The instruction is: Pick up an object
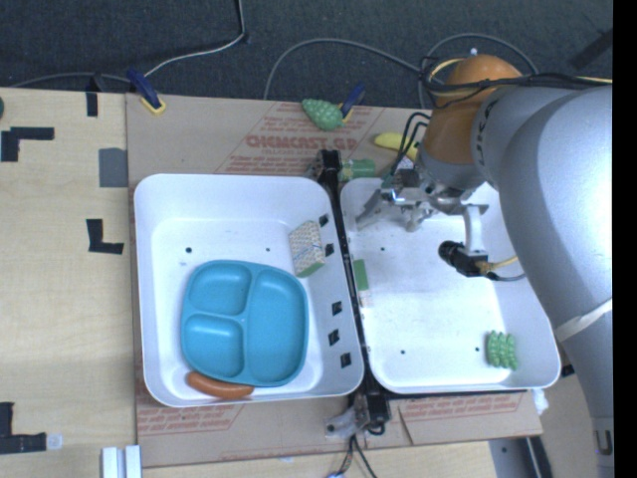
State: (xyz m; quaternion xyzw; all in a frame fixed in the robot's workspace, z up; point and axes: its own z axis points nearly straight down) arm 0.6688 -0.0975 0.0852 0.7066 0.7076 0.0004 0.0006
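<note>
Your hand (403, 207) hangs over the far left corner of the right bin (438, 366), close to the divider between the two bins. It is foreshortened under the wrist, so I cannot tell how far it is open, and nothing shows in its hold. That spot looks like an approach position, but the bin floor beneath it looks bare, so a descent there would likely close on nothing.

The only loose thing in that bin is a small green knobbly object (502, 350) near the bin's near right corner, well apart from the hand and beside the arm's bulk.

In the left bin (159, 267) you have more choice: a blue divided plate (244, 322) fills the middle, an orange sausage-shaped piece (219, 385) lies touching its near edge, and a pale speckled block (308, 247) leans by the right wall, just across the divider from the hand. That block is the nearest candidate, though the wall crowds it.

On the cardboard beyond the bins sit a green object (322, 114) and a yellow one (390, 141).
</note>
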